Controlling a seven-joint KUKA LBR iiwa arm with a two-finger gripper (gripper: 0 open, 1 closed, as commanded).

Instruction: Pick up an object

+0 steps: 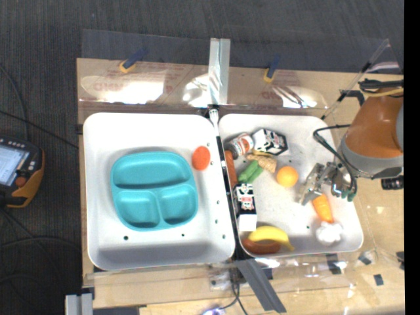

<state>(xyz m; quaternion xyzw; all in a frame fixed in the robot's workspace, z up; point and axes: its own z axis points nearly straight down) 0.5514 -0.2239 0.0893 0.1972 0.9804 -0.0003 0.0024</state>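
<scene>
The right bin [298, 126] holds several small items. My gripper [320, 184] hangs low over its right side, just above an orange carrot [322, 207] and to the right of an orange ball [287, 176]. Nothing can be seen held in it. A white lumpy object [328, 231] lies below the carrot. A banana [269, 233] rests on a dark red item [261, 246] at the bin's front. A black-and-white carton [270, 140], a can [241, 144], a green pepper [249, 170] and a small cow-print box [245, 197] sit toward the left.
The left bin [98, 176] bears a teal divided plate [155, 189] and an orange-red ball [201, 157] near the shared wall. A brown sausage [230, 166] lies along that wall. The arm's orange band [374, 133] looms over the bin's right rim.
</scene>
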